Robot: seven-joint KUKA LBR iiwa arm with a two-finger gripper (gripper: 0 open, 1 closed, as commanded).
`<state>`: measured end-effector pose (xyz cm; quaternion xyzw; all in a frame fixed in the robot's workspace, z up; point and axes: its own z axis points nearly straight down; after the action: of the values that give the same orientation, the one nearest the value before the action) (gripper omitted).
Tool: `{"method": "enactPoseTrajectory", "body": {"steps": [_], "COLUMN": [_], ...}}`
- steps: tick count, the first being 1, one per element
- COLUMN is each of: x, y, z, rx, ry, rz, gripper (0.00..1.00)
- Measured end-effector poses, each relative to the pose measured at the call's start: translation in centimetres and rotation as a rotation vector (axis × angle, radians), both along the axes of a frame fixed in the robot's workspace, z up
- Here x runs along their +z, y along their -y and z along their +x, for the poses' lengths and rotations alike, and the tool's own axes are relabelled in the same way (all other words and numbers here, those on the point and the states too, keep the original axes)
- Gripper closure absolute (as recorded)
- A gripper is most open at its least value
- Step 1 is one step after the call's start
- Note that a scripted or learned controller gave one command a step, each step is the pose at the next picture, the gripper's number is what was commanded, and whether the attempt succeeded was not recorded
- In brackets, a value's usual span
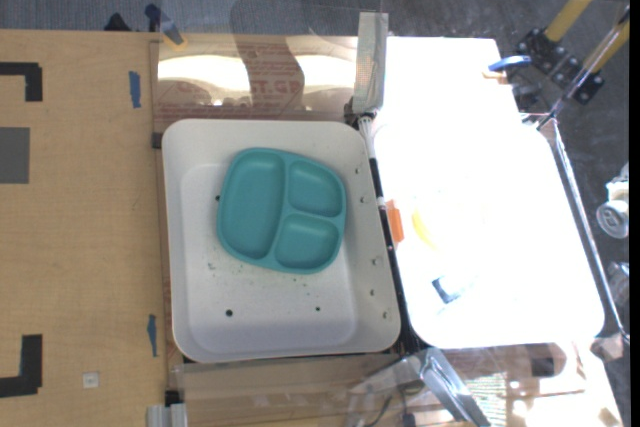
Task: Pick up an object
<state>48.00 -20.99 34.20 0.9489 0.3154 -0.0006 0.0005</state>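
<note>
Brown cardboard covers the surface (pixel 70 215) to the left of the two white bins, with strips of blue tape along its edge and grey floor beyond. From my station, the left bin (pixel 190 147) is evenly lit and easy to read. The right bin (pixel 530 215) is washed out by glare over most of its floor.

The clearest candidate for a pick is the teal divided plate (pixel 281 210). It lies flat near the middle of the left bin, well apart from every wall. It has one large compartment on its left side and two smaller ones on its right. Its longer axis runs roughly left to right, tilted slightly down toward the right. A few dark specks (pixel 229 313) dot the bin floor near it.

In the right bin I can make out a small orange piece (pixel 395 223) against the left wall. A pale yellow thing (pixel 422 227) sits just beside it, and a small blue and dark item (pixel 447 290) lies nearer the front. The glare hides their shapes.

I cannot tell the gripper's state from this view. Since the arm comes in from the right, I judge the right bin's things to be nearer. The plate lies across the divider and would need a grasp on its rim.
</note>
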Motion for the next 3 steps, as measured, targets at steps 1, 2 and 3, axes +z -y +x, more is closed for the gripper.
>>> {"method": "enactPoseTrajectory", "body": {"steps": [1,2,3], "x": [2.9,-3.4,-11.0], "y": [0.6,1.3,1.3], "z": [0.0,-0.1,-0.2], "rx": [-0.323,-0.439,-0.362], "ry": [0.001,-0.008,-0.01], "rz": [0.0,0.002,0.003], "gripper": [1.0,1.0,1.0]}}
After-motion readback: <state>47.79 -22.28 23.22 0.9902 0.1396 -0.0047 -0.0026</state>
